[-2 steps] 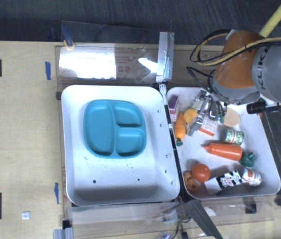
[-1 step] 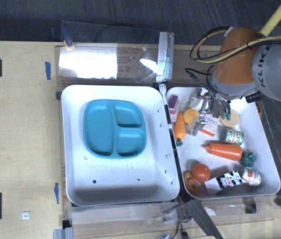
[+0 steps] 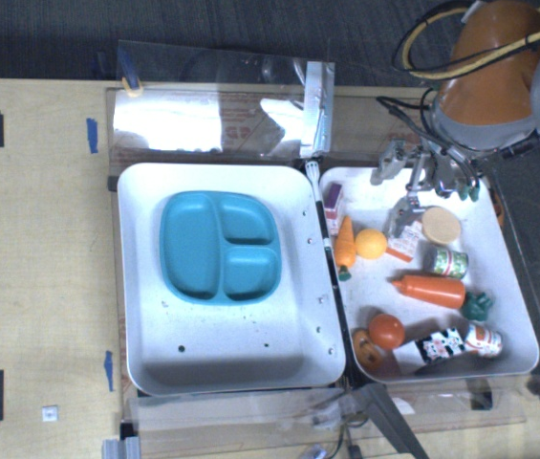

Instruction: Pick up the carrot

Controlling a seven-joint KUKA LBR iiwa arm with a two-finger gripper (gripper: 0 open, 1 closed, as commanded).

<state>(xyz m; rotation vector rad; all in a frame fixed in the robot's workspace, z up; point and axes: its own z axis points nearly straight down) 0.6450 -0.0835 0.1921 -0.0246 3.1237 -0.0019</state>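
The carrot [image 3: 430,290] is a long orange-red piece with a green top, lying flat in the right bin [image 3: 516,285] and pointing left. A smaller orange carrot-like piece [image 3: 344,244] stands against that bin's left wall. My gripper [image 3: 396,193] hangs over the back of the right bin, above and to the left of the long carrot and apart from it. It is open, with nothing between its fingers.
Around the carrot lie an orange ball [image 3: 371,244], a tan disc [image 3: 442,226], a green can [image 3: 448,261], a tomato [image 3: 385,331], a cow-patterned piece [image 3: 442,344] and a small bottle [image 3: 483,339]. The left bin [image 3: 145,352] holds a blue divided plate [image 3: 220,245].
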